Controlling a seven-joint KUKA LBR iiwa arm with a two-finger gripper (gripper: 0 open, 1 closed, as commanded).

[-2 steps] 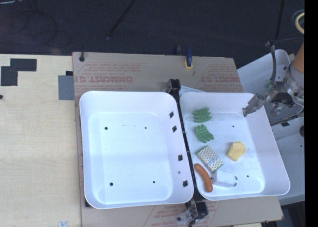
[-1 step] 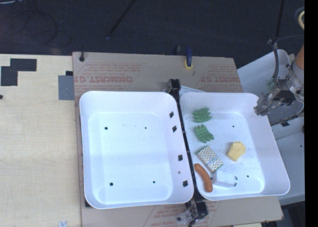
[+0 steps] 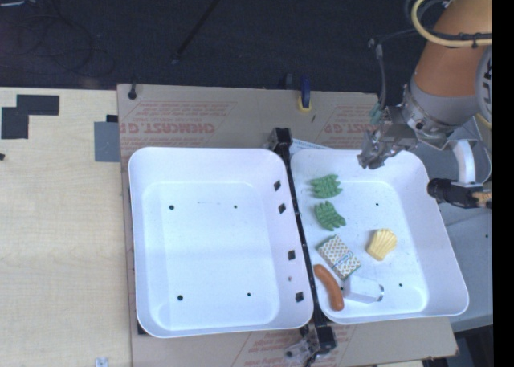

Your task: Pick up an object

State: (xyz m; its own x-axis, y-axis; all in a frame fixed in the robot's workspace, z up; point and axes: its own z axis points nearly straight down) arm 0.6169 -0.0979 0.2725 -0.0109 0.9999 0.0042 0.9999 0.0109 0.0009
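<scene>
Toys lie in right bin: two green leafy pieces on left side, one farther, one nearer. Yellow ridged piece sits toward right. Patterned block lies near middle. Orange sausage rests at near left corner, just beside block. Small white piece lies right of sausage. Left bin sits beside right bin on table. Pincer hangs over far edge of right bin, pinching nothing; cannot tell if spread or pressed together.

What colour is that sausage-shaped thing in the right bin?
Orange-red. The sausage shows in the camera view, at the bin's near left corner.
</scene>
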